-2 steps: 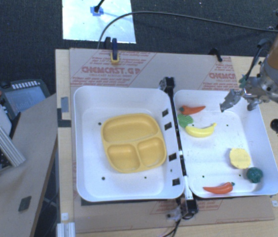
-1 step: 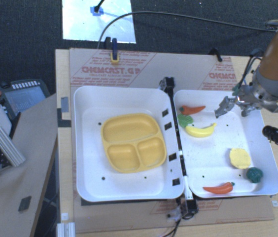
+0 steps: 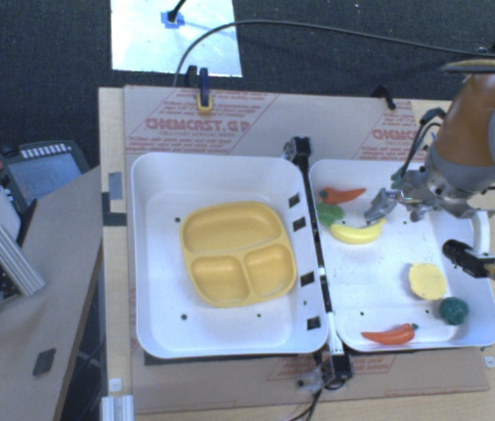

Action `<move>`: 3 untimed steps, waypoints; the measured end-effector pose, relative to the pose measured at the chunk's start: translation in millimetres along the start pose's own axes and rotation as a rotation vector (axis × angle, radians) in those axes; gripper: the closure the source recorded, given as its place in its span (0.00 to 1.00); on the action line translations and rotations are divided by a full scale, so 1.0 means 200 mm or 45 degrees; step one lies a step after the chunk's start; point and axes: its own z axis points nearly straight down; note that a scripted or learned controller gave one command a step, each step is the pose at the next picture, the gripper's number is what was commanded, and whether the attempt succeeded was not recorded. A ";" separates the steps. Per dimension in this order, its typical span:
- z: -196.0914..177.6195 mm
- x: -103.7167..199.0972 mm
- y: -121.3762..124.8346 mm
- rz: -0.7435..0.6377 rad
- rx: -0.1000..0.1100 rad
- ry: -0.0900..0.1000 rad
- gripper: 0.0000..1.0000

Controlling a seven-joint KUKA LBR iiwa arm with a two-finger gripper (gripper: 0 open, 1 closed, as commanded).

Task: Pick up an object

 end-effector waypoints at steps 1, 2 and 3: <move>0.21 0.03 -0.02 0.005 -0.009 -0.001 0.00; 0.14 0.03 0.00 0.003 -0.022 -0.001 1.00; -0.19 0.03 0.02 -0.001 -0.016 -0.004 1.00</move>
